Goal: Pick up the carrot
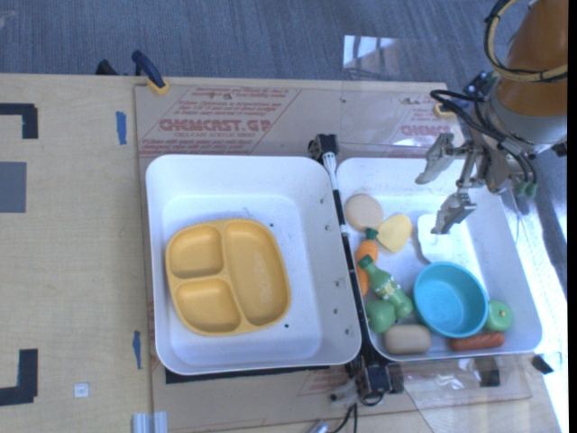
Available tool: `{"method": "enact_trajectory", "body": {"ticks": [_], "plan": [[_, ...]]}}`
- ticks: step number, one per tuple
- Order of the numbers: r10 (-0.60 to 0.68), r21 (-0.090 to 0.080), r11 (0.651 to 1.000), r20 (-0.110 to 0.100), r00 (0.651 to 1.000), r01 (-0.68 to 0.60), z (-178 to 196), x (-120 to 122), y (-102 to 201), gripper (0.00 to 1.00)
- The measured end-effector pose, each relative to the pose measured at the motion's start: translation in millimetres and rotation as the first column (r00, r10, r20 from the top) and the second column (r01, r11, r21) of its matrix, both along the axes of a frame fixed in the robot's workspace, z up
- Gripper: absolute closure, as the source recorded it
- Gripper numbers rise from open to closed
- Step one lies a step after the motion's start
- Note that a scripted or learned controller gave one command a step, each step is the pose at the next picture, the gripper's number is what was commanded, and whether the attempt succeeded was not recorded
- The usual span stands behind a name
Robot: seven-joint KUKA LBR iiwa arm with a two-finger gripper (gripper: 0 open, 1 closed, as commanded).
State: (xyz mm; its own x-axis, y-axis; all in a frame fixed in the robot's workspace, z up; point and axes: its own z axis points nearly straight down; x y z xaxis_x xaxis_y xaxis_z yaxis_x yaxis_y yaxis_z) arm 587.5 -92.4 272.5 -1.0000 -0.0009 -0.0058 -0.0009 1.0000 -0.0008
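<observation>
Starting at the left, we see the left bin [162,269] on the counter [63,242] holding a yellow divided plate [227,276]. Moving right into the right bin [523,269], the carrot [363,262] lies against the near-left wall, just beside a green toy [386,303]. A blue bowl [449,298] sits further right. Above the bin's far right corner hangs our hand [453,195], fingers apart, nothing between them, well apart from the carrot.
</observation>
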Motion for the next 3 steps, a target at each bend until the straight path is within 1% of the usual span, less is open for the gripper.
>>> {"method": "enact_trajectory", "body": {"ticks": [1, 2, 3], "plan": [[-0.134, 0.003, 0.991, -0.011, 0.991, 0.134, -90.7, -32.3, 71.2, 0.00], [-0.406, 0.002, 0.914, 0.001, 0.914, 0.406, -87.2, -9.6, 21.8, 0.00], [-0.630, 0.006, 0.777, 0.002, 0.777, 0.630, -171.3, -1.7, -2.8, 0.00]]}}
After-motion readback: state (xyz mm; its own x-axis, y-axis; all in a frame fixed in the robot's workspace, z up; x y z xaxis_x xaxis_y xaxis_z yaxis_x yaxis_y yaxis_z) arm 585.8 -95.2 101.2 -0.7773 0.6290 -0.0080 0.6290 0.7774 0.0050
